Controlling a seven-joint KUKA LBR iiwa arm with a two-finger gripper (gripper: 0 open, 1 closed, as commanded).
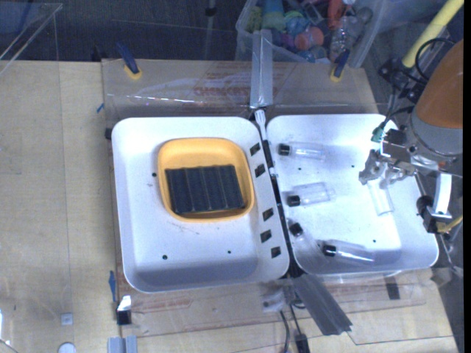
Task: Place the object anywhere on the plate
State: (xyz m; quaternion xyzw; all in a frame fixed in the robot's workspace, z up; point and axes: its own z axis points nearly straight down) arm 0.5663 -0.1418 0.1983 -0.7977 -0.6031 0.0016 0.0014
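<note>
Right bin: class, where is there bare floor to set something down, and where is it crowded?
Bare floor lies in the right bin between the top vial and the gripper, and between the middle vial and the bottom vial. It is crowded along the divider and at the right wall. In the left bin, the strip below the plate is bare.

Arm (441,109) cut off at right edge; end effector (383,173) fingers unclear.

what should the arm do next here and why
Probably carry the gripper leftward over the divider toward the yellow plate. A clear vial seems to hang between its fingers above the right bin, though that is hard to confirm.
</note>
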